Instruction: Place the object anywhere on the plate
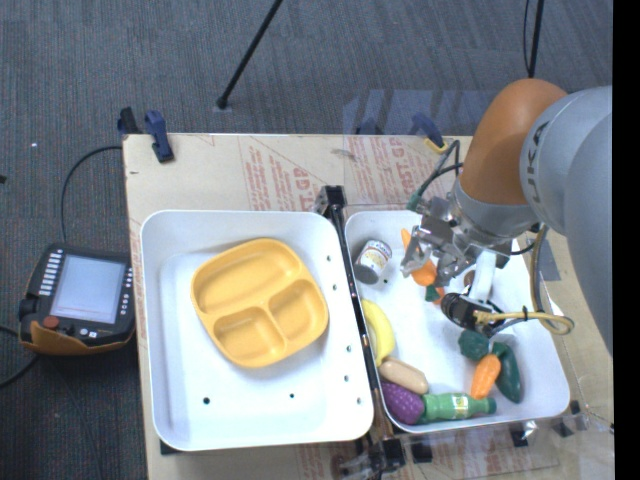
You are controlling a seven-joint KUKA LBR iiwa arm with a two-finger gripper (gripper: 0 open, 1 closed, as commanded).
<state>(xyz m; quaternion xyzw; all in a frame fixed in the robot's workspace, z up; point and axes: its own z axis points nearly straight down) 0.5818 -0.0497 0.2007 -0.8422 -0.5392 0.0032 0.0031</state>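
Plate: yellow three-compartment plastic plate lay in left bin.
Gripper: hovered over right bin; finger state could not be told.

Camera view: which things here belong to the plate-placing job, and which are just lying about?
Job: yellow plate; pincer; toy food in the right bin (banana, carrot, green bottle).

Lying about: handheld controller; blue clamp; tripod leg.
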